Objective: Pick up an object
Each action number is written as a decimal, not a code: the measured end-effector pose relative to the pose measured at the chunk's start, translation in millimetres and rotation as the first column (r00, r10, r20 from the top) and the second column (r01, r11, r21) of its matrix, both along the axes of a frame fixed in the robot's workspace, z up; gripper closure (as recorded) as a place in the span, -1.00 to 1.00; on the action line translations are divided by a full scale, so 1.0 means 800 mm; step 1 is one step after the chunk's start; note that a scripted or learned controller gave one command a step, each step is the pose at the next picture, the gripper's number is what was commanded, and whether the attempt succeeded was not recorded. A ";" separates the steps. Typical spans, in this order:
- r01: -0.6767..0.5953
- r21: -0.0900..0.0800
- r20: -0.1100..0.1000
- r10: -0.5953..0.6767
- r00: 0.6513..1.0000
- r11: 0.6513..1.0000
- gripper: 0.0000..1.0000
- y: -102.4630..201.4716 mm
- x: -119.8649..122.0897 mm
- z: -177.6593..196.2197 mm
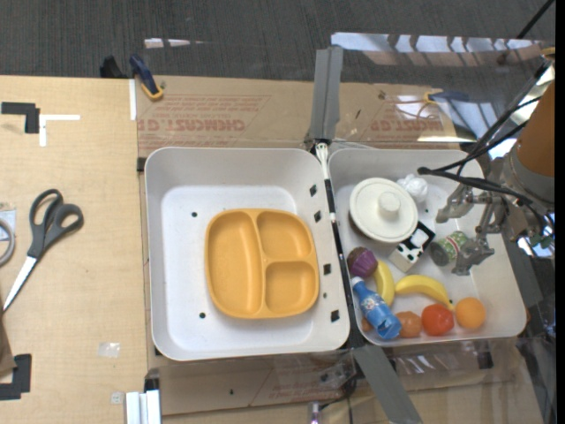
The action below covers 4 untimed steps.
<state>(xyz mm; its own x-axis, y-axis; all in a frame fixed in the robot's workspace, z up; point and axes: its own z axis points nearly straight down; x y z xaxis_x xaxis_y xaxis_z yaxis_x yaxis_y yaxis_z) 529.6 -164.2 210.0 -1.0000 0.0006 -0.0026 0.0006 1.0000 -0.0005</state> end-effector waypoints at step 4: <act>-0.118 -0.001 0.003 0.118 0.993 0.993 1.00 -0.061 0.069 -0.023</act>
<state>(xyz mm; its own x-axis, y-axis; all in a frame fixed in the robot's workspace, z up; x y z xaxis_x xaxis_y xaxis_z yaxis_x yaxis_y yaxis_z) 584.5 -212.8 191.6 -0.9931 -0.1175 -0.0056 -0.1175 0.9931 -0.0020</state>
